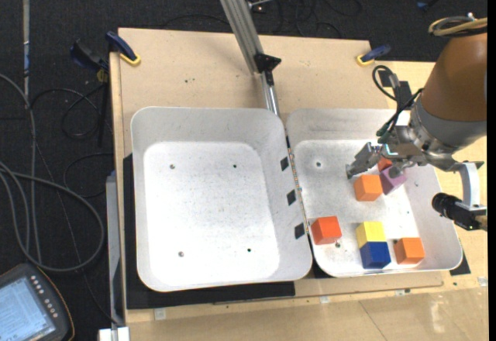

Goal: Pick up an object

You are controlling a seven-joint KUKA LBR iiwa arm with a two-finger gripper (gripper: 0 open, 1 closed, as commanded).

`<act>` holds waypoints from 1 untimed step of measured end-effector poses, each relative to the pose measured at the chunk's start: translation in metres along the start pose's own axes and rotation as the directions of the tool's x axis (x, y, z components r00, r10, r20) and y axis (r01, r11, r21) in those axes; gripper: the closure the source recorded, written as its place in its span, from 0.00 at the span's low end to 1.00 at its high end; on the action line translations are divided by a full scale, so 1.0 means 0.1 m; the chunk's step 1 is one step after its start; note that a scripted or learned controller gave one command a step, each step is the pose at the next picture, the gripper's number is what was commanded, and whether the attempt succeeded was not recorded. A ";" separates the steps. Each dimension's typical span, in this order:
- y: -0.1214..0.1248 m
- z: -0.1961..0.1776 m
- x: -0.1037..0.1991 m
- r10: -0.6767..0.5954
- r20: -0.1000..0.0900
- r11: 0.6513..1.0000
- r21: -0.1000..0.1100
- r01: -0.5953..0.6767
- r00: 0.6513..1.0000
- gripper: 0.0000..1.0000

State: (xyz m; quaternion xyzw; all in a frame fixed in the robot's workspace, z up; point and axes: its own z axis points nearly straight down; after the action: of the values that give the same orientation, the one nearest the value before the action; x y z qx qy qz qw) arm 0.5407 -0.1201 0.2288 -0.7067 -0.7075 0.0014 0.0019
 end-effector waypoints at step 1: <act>0.01 -0.02 0.00 0.001 0.001 1.000 -0.005 -0.001 1.000 0.00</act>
State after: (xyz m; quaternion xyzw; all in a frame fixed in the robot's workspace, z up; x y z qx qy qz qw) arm 0.5415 -0.1203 0.2311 -0.7071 -0.7071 0.0001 -0.0001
